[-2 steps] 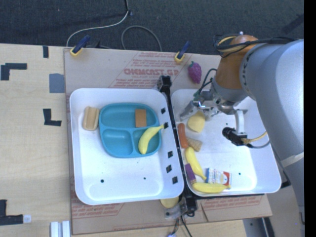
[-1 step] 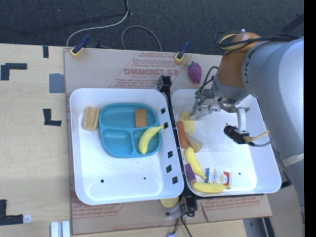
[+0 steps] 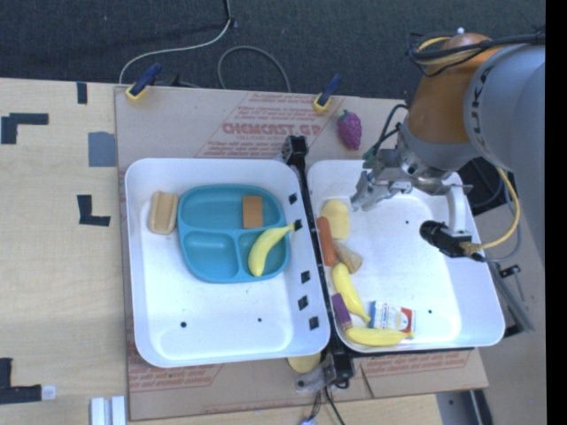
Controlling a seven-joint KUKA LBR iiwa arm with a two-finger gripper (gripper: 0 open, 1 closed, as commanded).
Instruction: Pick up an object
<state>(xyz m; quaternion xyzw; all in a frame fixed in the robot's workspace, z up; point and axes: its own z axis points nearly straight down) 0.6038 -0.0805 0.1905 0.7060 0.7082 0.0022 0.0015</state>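
My gripper (image 3: 361,197) hangs over the back left part of the right bin (image 3: 443,282), just right of a pale yellow rounded fruit (image 3: 335,218). Nothing shows in it. Along the bin's left wall lie an orange-red stick (image 3: 325,240), a tan lump (image 3: 349,258), a banana (image 3: 348,290) and a purple piece (image 3: 340,309). A second banana (image 3: 374,336) and a small white, red and blue carton (image 3: 392,315) sit at the front.
The left bin (image 3: 159,308) holds a blue divided tray (image 3: 217,237) with a banana (image 3: 266,247) and an orange block (image 3: 252,211), and a bread slice (image 3: 162,212) beside it. Purple grapes (image 3: 351,129) lie on the cardboard behind the bins. A black divider (image 3: 306,237) separates the bins.
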